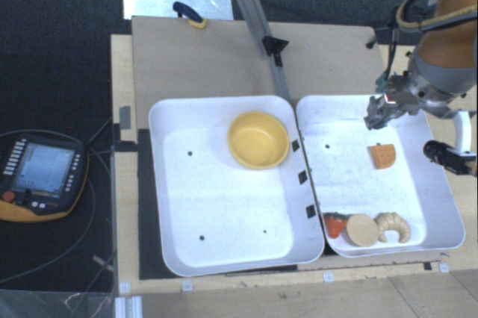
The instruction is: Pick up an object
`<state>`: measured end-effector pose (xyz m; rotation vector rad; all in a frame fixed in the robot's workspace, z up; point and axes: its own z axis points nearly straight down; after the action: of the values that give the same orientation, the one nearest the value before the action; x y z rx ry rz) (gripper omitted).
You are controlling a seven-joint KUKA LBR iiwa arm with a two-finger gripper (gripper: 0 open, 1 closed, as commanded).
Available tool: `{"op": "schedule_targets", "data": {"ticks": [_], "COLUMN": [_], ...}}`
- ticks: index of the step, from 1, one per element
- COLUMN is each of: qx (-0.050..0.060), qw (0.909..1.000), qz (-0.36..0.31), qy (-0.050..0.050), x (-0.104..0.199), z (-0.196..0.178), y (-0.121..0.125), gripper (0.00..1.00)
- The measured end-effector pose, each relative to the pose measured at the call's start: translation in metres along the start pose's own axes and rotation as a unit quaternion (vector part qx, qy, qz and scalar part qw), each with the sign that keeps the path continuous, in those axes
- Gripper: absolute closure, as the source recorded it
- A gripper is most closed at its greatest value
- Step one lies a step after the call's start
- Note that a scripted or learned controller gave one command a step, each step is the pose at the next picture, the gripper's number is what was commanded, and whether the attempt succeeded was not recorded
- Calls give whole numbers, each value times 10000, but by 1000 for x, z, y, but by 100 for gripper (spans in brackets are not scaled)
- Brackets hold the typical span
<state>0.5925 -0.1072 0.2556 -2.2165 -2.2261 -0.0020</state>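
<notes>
Gripper [379,117], finger state undeterminable, is hovering just above orange block [382,156] in right bin [441,193], seemingly lining up its pick.

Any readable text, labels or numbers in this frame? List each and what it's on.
No text can be read anywhere in this view.
Teach pendant: its screen shows a lit display, but everything on it is too small and blurred to read.
Black marks along the divider between the left bin and right bin: plain tabs with no legible characters.
Yellow bowl and the food items: no markings visible.
</notes>
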Motion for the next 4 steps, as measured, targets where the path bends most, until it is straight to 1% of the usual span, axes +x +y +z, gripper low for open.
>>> {"op": "schedule_targets", "data": {"ticks": [1, 3, 4], "qx": [-2, -1, 6], "qw": [10000, 10000, 10000], "qz": [-2, 1, 3], "qy": [0, 0, -2], "x": [45, 130, 178], "z": [-1, 12, 31], "y": [1, -2, 2], "gripper": [100, 100, 100]}}
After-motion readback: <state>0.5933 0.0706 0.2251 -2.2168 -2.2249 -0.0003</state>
